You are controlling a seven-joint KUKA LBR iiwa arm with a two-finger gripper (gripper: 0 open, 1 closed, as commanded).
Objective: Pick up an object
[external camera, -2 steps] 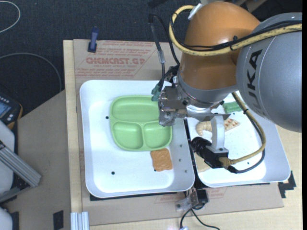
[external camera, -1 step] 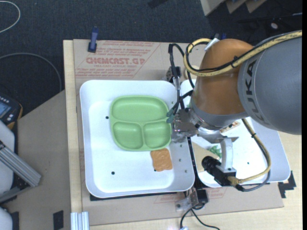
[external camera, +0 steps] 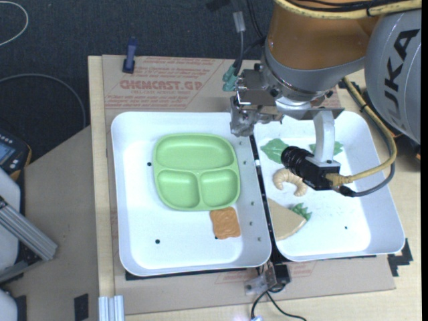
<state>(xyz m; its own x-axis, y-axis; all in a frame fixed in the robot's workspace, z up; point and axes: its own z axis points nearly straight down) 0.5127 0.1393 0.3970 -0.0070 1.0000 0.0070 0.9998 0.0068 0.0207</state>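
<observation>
Currently, arm point(external camera: 321, 32): reaches in from the right and hangs over the far end of the two bins.
Surface point(external camera: 174, 72): a printed brown board that carries both bins.
Left bin point(external camera: 127, 179): holds the green plate and the orange piece.
Right bin point(external camera: 374, 206): holds the wedge, the pastry and the leaf piece.
Green plate point(external camera: 196, 170): three compartments, lying flat, nothing in it.
Tool point(external camera: 244, 120): above the seam between the bins, at their far end. Whether it is spread or pressed together cannot be told. Nothing is seen held in it.
Tan wedge point(external camera: 284, 225): against the near-left wall of the right bin.
Pastry point(external camera: 289, 177): crescent-shaped, in the middle of the right bin.
Leaf piece point(external camera: 273, 150): just beyond the pastry, and the item nearest the tool.
Orange piece point(external camera: 226, 223): just beside the plate's near edge.
Step in hand: judged to be the approach, with no object lifted yet.
Next move: shift off the seam, settle over one loose item, probably the leaf piece or the pastry, then descend clear of the bin wall.
</observation>
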